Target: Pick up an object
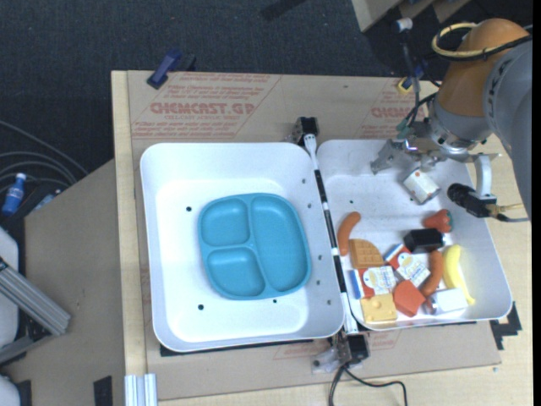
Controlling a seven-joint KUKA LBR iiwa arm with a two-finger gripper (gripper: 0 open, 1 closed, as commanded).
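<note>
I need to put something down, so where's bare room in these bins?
Free: the left bin's floor around the blue divided plate, and the right bin's far-left part between the divider and the gripper. Crowded: the right bin's near half, packed with toy food.

Arm (pixel 494 74) cut off by the right edge, its body covering the far right corner of the right bin (pixel 372 163). Gripper (pixel 420 169) fingers too small to resolve. Toy foods (pixel 406 277) overlap in a heap, lower pieces partly hidden; the small packets' (pixel 412 266) labels unreadable
</note>
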